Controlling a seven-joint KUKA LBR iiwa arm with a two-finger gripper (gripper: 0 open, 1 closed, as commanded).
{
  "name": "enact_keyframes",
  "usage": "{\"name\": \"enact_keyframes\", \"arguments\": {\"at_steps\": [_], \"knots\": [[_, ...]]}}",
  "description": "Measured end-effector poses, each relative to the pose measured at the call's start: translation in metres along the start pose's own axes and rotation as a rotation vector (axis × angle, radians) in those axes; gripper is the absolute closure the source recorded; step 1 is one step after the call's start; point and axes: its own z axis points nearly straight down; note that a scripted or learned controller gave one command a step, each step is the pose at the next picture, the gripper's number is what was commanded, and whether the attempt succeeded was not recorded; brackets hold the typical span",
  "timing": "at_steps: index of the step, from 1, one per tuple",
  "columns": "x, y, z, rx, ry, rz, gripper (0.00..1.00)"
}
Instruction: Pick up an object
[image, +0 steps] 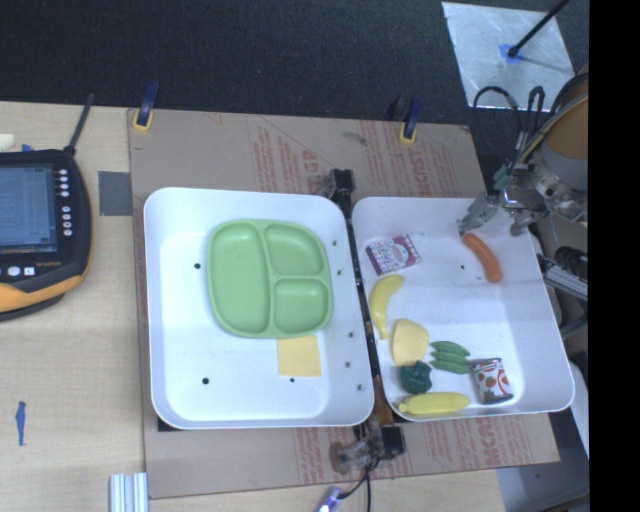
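End effector: hovering over the far right corner of the right bin, nothing showing between its fingers; whether they are open or closed, I cannot tell.
Sausage: lying in the right bin just beside the end effector, apart from it.
Other right-bin items: a pink packet, a banana, a yellow block, a green pea pod, a dark green piece, a corn cob and a small can are lying toward the near side.
Left bin: holding a green divided plate and a yellow cheese slice just beside it.
Surface: a tablet controller is sitting at the left.
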Motion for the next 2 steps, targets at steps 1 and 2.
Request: {"name": "enact_keyframes", "arguments": {"at_steps": [1,2], "knots": [[0.000,0.001,-0.092,-0.005,0.001,0.001,0.00],[0.000,-0.105,-0.047,0.001,0.002,0.000,0.00]]}}
